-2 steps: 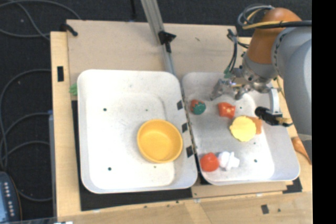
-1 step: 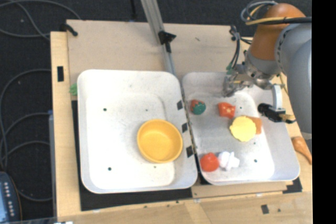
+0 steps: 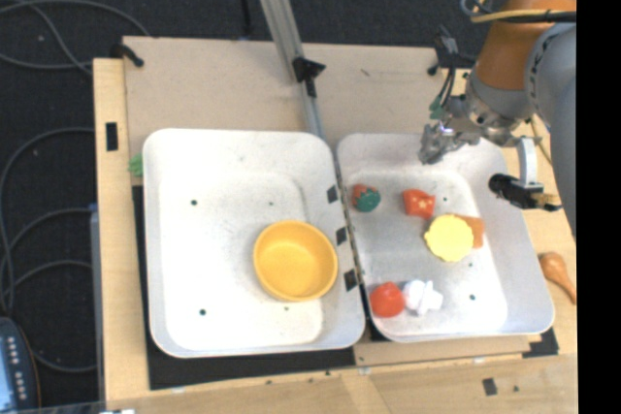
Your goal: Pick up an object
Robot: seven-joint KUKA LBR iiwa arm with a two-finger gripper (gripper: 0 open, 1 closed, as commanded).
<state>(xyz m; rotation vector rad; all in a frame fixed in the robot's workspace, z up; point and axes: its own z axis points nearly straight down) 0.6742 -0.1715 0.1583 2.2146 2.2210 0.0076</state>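
Observation:
My gripper (image 3: 434, 148) hangs over the far edge of the right bin (image 3: 505, 305), above bare white floor, with nothing seen between its fingers. Below it in that bin lie a small green and red piece (image 3: 366, 199), a red-orange piece (image 3: 419, 203), a yellow round object (image 3: 449, 238) with an orange piece (image 3: 474, 230) tucked behind it, a red ball (image 3: 386, 300) and a small white object (image 3: 422, 296). A yellow bowl (image 3: 295, 260) sits in the left bin (image 3: 194, 179), near the divider.
A slanted metal post (image 3: 277, 5) rises behind the bins. An orange object (image 3: 556, 272) lies on the bench outside the right bin's right edge. Cables trail across the dark floor at left.

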